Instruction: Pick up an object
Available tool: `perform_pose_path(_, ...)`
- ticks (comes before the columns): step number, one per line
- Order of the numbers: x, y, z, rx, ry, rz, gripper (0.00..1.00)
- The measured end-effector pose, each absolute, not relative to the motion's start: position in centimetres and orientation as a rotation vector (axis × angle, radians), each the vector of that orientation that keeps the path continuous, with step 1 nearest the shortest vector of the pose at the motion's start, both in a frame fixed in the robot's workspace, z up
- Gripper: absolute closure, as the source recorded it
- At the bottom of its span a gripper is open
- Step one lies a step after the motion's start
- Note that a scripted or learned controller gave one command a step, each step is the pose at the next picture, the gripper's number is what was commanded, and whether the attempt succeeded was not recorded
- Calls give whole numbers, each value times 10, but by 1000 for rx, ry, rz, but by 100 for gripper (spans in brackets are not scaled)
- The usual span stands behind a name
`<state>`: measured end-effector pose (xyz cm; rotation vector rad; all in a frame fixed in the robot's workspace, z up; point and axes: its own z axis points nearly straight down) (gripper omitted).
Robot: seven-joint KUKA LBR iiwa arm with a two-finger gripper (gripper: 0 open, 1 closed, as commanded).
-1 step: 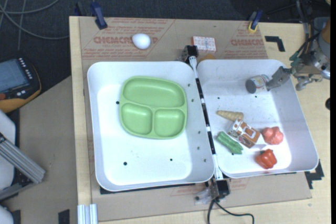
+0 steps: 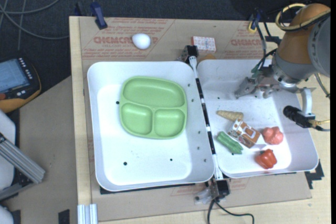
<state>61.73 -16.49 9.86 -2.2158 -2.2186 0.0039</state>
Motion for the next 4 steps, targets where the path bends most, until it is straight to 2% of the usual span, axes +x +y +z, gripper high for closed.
perform_pose_path(1,667,-194,85,-2221,-2224,0,0)
perform_pose_path(2,668,-193,97,-2223,-2230,-3,100)
perform_pose_path(3,637,-148,164,-2219,-2225,-3,100)
perform_pose_path(4,596,-89,185,-2218,-2222,-1,100)
